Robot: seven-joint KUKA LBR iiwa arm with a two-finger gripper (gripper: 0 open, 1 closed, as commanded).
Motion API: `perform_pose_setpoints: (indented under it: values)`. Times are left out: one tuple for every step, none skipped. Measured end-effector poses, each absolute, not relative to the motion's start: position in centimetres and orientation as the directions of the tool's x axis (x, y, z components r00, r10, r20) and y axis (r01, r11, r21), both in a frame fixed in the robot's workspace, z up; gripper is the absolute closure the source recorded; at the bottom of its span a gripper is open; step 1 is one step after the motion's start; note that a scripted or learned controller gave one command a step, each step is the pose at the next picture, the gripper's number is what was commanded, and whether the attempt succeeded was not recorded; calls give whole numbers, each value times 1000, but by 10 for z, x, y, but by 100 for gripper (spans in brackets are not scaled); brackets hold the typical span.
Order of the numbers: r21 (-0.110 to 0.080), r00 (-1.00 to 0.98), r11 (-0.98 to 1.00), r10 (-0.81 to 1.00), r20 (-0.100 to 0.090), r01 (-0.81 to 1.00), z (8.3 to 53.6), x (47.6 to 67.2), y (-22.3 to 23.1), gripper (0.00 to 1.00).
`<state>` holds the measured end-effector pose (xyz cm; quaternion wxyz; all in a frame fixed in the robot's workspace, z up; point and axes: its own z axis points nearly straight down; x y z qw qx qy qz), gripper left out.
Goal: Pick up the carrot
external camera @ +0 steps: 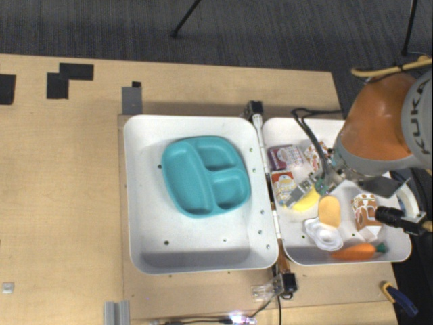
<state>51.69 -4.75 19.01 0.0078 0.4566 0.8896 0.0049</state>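
The carrot (354,252) is orange with a green stalk end and lies flat along the near wall of the right bin (406,248). My gripper (319,181) hangs below the grey wrist and the orange band over the middle of that bin. It sits just above a yellow piece (304,202) and up-left of the carrot, well apart from it. Nothing shows held in it.
Around the gripper in the right bin lie a yellow-orange lump (329,211), a white cup (323,235), a brown and white carton (365,212) and small snack packets (287,158). The left bin (145,249) holds a teal divided plate (205,175).
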Motion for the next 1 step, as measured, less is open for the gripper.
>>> perform_pose_setpoints:
  values:
    - [-1,-651,651,759,-3,759,121,487,-115,0]
